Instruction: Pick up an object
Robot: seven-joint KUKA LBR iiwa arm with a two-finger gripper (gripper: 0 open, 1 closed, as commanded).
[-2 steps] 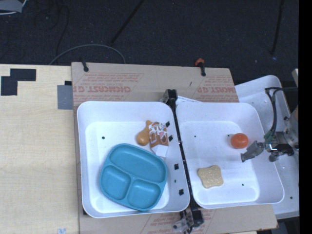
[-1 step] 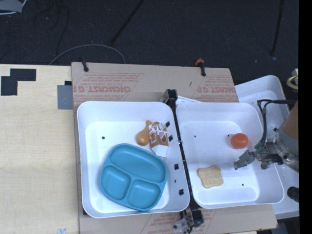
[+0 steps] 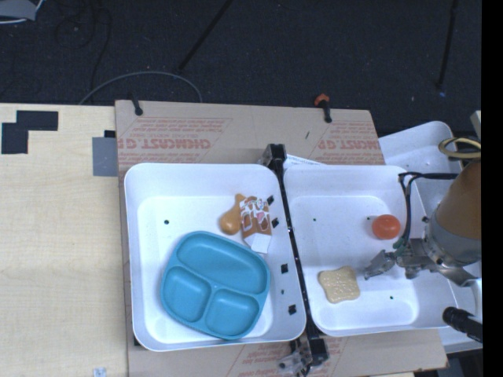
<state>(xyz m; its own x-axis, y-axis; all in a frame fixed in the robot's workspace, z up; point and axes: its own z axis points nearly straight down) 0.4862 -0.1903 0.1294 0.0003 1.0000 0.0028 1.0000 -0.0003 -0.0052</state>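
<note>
my gripper [image 3: 380, 264] hangs low over the right bin [image 3: 357, 324], nothing between its fingers.

the fingers stand a little apart, near the bin's front right part, just beside a tan flat piece [image 3: 339, 284] by the front edge. an orange ball [image 3: 385, 226] sits nearer the back right. in the left bin [image 3: 145, 210], a blue divided tray [image 3: 214, 284] fills the front, an orange-and-white toy [image 3: 247, 217] behind it.
</note>
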